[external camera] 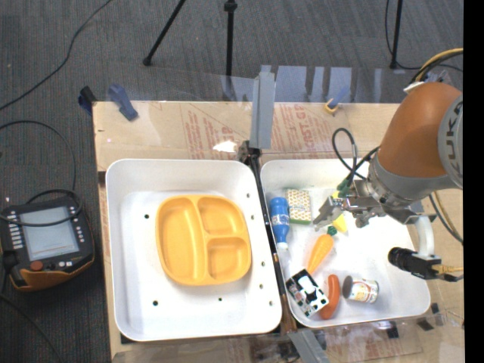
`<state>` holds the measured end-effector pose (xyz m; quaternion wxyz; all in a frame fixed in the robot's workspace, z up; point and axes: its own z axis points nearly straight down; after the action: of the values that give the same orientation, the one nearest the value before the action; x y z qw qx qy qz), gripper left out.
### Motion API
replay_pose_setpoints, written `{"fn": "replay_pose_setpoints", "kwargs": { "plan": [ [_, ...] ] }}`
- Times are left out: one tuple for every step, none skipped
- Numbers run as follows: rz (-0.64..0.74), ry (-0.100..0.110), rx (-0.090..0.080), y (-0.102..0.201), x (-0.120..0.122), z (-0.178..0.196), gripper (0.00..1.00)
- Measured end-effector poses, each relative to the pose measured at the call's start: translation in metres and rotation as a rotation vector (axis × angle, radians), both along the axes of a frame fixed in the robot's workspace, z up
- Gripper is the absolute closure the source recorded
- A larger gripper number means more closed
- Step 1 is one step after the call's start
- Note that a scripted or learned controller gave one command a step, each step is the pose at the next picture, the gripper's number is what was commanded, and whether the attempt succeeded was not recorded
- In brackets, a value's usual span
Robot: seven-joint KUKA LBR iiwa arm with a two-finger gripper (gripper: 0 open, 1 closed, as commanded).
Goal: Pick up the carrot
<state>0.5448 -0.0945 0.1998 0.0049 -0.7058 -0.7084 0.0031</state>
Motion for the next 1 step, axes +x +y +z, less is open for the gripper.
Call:
{"fn": "replay_pose_setpoints", "kwargs": {
  "plan": [
    [0.046, -0.003, 0.001, -0.0354, -0.0132, -0.1165, 0.00]
  ]
}}
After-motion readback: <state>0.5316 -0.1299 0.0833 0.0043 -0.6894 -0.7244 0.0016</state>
